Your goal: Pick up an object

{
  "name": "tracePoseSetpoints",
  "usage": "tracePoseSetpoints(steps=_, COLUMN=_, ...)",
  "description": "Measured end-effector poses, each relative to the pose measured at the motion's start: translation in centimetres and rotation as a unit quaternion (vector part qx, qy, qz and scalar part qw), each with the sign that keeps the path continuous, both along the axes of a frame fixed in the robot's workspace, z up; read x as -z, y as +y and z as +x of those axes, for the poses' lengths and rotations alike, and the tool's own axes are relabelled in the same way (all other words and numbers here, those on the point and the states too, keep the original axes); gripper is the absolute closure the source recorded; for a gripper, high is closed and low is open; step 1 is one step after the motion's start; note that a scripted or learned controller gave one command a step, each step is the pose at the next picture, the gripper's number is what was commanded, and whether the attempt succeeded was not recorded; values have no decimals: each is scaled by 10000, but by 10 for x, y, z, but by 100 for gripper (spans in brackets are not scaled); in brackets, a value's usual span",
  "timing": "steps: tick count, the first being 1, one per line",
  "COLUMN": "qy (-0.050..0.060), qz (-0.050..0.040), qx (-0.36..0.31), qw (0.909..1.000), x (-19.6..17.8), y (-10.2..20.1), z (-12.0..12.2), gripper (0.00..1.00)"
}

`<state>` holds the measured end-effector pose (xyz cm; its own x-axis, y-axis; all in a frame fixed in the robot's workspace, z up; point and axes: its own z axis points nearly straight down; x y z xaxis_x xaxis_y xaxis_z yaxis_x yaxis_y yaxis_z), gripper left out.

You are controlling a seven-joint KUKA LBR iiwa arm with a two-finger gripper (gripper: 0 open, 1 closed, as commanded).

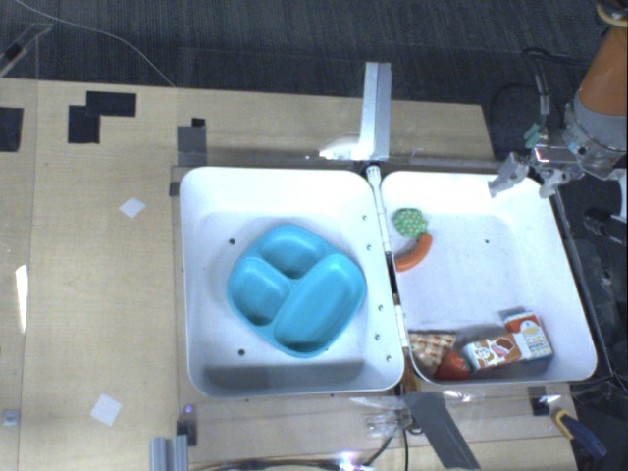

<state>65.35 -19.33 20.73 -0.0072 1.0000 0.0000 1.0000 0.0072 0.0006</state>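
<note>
From my remote station, I see the gripper [525,172] poised over the far right corner of the right bin [491,263]; whether its claw is open or closed, I cannot tell. A carrot [413,252] and green broccoli [409,222] lie by the divider. A juice carton [507,345], a waffle [430,345] and a tomato [452,365] crowd the near edge. A blue divided plate [296,289] sits in the left bin [211,263].
</note>
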Motion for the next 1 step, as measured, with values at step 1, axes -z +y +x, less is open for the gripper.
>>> tracePoseSetpoints(steps=1, qy=13, qz=5, qx=456, qw=9990, x=83, y=77, z=-21, gripper=0)
